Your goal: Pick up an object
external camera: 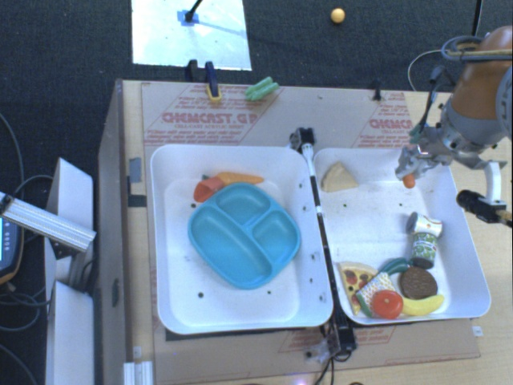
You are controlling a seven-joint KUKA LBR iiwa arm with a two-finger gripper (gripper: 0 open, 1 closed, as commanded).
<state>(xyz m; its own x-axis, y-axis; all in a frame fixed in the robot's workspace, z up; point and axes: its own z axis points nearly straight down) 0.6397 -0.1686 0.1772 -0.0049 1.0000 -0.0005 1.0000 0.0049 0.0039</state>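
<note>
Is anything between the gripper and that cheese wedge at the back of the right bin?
Nothing visible. The gripper hangs over the right bin's far side, and the bin floor between it and the cheese wedge is bare. The toy pile sits at the near end.

Robotics lab: white bins (240,315) on cardboard-topped bench (240,119), cabled rig.

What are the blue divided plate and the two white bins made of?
The blue divided plate looks like moulded plastic: one even colour, rounded compartments, a soft matte sheen. The white bins also look plastic, thin-walled with rounded corners and a slight gloss, though coated metal can't be ruled out.
</note>
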